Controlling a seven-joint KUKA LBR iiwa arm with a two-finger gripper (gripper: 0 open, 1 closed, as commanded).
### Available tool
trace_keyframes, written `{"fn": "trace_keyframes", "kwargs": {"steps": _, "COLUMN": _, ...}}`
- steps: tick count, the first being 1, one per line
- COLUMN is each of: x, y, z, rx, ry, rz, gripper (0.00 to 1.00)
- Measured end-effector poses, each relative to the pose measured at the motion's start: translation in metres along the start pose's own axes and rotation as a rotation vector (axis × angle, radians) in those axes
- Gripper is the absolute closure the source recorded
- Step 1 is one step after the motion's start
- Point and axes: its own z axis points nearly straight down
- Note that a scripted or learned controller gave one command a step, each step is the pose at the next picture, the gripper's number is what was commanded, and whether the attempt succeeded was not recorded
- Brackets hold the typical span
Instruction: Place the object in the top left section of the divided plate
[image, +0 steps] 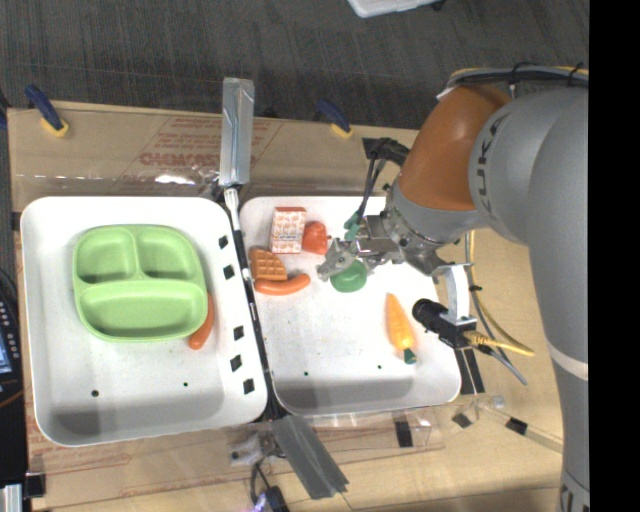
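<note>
The claw (342, 262) hangs over a green round toy (349, 279) in the right bin (330, 385). Whether it grips, I cannot tell. The green divided plate (140, 280) waits in the left bin (60, 400).

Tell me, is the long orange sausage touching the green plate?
Touching. The camera view shows the long orange hot dog sausage lying right against the lower right rim of the green divided plastic plate, with no white bin floor between them.
</note>
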Motion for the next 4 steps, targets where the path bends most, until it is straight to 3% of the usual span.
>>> {"fn": "trace_keyframes", "kwargs": {"steps": 1, "x": -0.064, "y": -0.056, "z": 0.011, "rx": 0.001, "ry": -0.001, "rz": 0.093, "gripper": 1.00}}
{"fn": "trace_keyframes", "kwargs": {"steps": 2, "x": 0.065, "y": -0.058, "z": 0.030, "rx": 0.001, "ry": 0.001, "rz": 0.199, "gripper": 1.00}}
{"fn": "trace_keyframes", "kwargs": {"steps": 3, "x": 0.067, "y": -0.062, "z": -0.019, "rx": -0.003, "ry": -0.001, "rz": 0.371, "gripper": 1.00}}
{"fn": "trace_keyframes", "kwargs": {"steps": 4, "x": 0.114, "y": -0.055, "z": 0.023, "rx": 0.003, "ry": -0.001, "rz": 0.408, "gripper": 1.00}}
